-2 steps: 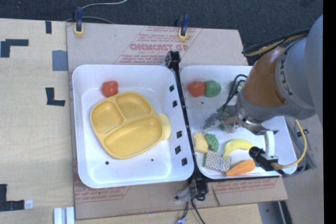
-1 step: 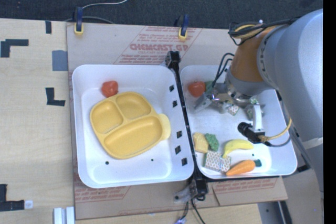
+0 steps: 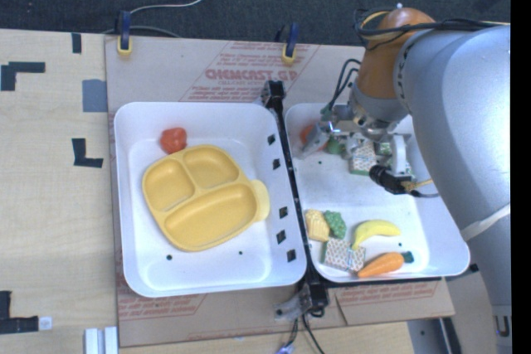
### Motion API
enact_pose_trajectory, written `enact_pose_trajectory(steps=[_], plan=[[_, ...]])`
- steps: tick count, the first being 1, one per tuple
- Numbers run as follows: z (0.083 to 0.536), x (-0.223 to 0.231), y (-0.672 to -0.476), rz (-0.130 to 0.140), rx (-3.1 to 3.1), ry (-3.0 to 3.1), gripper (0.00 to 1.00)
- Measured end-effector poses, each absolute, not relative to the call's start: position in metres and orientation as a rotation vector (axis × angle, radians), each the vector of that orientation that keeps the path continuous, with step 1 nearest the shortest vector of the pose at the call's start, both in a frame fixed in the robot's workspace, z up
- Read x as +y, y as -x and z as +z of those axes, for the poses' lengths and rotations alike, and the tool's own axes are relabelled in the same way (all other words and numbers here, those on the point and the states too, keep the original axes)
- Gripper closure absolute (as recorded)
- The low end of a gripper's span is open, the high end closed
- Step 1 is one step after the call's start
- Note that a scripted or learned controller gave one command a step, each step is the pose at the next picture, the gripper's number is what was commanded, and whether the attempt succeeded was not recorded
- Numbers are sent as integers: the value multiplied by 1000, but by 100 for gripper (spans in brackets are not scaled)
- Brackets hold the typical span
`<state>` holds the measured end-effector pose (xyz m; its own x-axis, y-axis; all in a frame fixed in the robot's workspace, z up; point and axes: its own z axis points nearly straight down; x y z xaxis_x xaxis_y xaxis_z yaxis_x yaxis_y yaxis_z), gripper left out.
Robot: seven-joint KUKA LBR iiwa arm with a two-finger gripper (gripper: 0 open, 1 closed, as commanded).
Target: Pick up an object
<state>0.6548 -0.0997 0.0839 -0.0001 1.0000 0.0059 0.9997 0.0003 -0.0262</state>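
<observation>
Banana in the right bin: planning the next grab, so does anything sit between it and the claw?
Nothing visible does. The banana lies near the front; the claw is at the back, with bare bin floor between.

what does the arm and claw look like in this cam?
The arm is bulky, rounded and glossy grey, with an orange band above the wrist. Thin black cables loop over the orange section. The claw is a compact metallic assembly with dark fittings and a black cable trailing beside it.
</observation>
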Motion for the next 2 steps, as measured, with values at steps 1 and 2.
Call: enact_pose_trajectory(steps=[1, 2], plan=[[84, -97, -655, 30, -2206, 2211, 0], [83, -98, -660, 46, -2196, 2200, 0]])
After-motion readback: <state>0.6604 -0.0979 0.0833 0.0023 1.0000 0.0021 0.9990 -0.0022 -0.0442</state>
